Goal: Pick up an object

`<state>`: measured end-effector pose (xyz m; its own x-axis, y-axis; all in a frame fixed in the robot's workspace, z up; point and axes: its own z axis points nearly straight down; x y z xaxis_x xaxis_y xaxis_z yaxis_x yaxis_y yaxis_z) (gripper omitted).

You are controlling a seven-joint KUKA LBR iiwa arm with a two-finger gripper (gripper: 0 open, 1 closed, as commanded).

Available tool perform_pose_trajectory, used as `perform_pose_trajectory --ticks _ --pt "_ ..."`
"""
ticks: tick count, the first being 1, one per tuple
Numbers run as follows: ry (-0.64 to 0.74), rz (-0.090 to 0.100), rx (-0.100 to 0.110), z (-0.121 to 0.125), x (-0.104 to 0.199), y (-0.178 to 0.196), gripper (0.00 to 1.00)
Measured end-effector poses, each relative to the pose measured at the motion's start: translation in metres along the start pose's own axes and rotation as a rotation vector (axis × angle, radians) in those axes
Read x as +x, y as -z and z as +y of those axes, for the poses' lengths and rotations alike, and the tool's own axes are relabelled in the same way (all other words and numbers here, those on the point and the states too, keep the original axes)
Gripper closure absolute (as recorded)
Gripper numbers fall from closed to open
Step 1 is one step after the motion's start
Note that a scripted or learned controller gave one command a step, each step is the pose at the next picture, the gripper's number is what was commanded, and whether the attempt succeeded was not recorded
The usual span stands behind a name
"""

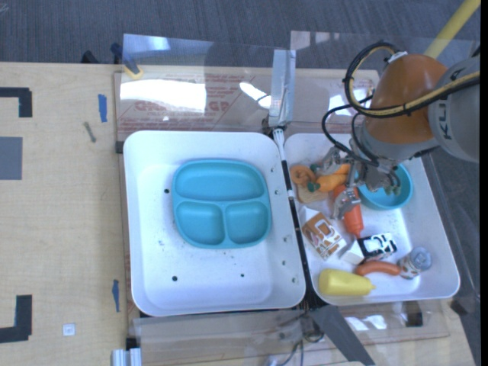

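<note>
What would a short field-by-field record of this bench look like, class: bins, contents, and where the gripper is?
left bin: holds a blue divided plate
right bin: holds a blue bowl, yellow item, orange carrot-like piece, patterned packet, other small items
gripper: low over the right bin's clutter, beside the bowl
grasp: cannot tell

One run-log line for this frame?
arm: over right bin | gripper: low among toys, above carrot | grasp: unconfirmed | left bin: blue tray

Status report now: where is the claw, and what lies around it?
Claw low in right bin, among toys. Orange carrot right at its tip; grip unconfirmed. Blue bowl and orange toy crowd close.
</note>
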<state>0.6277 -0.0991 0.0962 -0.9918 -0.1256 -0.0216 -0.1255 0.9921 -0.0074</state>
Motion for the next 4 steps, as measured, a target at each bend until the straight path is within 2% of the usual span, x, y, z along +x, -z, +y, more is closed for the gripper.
perform_pose_trajectory --ticks 1,2,3,4 --pt "-0.044 0.000 0.001 0.003 -0.004 0.000 0.00" --pt "-0.268 0.012 -0.007 0.004 -0.013 -0.001 0.00" --pt "-0.266 -0.015 -0.003 0.004 -0.020 0.015 1.00" --pt "-0.266 -0.002 -0.004 0.004 -0.017 0.012 0.00"
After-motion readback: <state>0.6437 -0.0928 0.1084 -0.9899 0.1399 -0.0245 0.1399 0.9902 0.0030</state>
